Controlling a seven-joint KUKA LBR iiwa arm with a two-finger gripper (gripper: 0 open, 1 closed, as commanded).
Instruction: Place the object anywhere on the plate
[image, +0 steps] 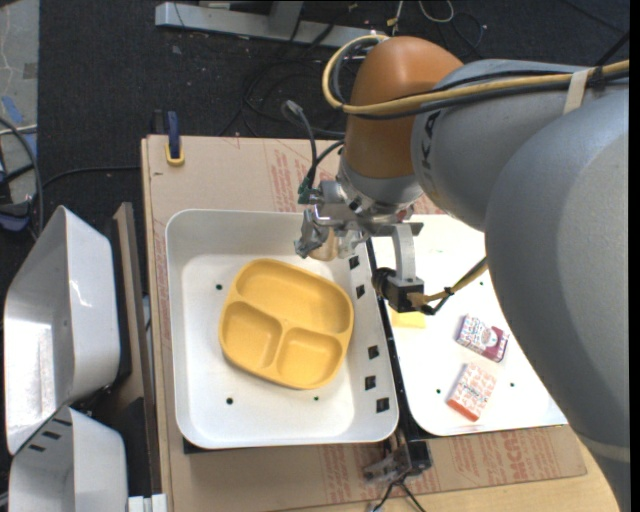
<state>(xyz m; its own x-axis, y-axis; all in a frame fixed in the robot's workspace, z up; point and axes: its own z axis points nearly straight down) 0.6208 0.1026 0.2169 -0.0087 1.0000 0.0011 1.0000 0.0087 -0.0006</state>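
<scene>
The grey two-finger gripper (318, 238) is hovering at the far rim of the yellow divided plastic plate (285, 325). Its grip I cannot tell. A small tan object (322, 248) is showing at its tip, and the plate is lying bare: placement not yet done.

grey arm (520, 130) reaches in from the right, gripper (320, 238) pointing down.

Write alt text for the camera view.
The gripper hangs over the far end of the left bin, by the rim of a yellow divided plate. The right bin holds a small yellow block, a pink packet and a red packet.
</scene>
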